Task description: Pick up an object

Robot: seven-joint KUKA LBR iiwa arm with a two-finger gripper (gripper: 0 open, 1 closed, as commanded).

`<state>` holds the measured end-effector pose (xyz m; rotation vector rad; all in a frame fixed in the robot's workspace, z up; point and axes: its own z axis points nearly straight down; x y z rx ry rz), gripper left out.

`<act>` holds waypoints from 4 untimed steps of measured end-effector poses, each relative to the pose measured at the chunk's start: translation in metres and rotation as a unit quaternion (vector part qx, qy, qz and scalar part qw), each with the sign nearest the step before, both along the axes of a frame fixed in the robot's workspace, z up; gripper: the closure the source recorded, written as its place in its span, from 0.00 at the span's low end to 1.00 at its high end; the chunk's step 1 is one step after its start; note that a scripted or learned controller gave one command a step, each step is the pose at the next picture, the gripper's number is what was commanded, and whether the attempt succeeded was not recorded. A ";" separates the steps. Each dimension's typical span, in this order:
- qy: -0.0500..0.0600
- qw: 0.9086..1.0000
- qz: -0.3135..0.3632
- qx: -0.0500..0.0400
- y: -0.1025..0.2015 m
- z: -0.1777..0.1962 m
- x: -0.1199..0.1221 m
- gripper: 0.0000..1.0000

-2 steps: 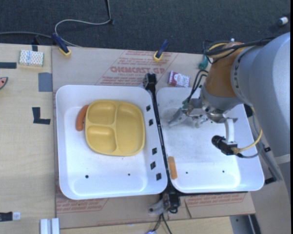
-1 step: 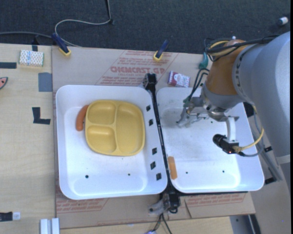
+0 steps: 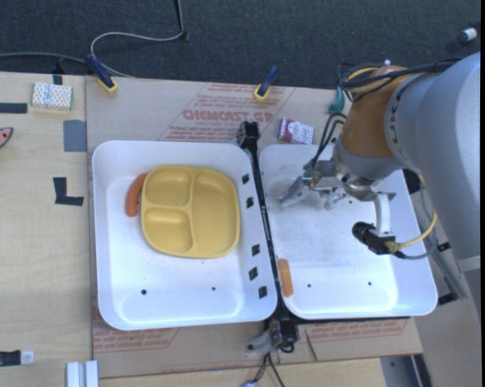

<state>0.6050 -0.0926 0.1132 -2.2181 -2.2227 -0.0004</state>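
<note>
A grey arm [image 3: 420,127] with an orange band reaches in from the right over the right bin [image 3: 347,289], its gripper [image 3: 294,190] low above the bin's upper left floor, near the divider between the bins. Whether the gripper is released or clenched cannot be told, and nothing is seen in it. A small orange piece [image 3: 285,277] lies at the right bin's lower left edge, against the divider and well apart from the gripper. In the left bin [image 3: 169,305] a yellow tray [image 3: 191,210] with compartments lies flat, an orange sausage [image 3: 133,196] touching its left side. A small packet [image 3: 294,131] rests on the cardboard [image 3: 210,115] behind the right bin.
</note>
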 end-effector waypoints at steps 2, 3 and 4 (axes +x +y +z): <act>0.001 1.000 0.000 0.001 0.001 0.009 0.000 0.00; -0.002 1.000 0.000 0.000 -0.008 -0.028 0.050 0.00; -0.001 1.000 0.001 -0.002 -0.009 -0.018 0.050 1.00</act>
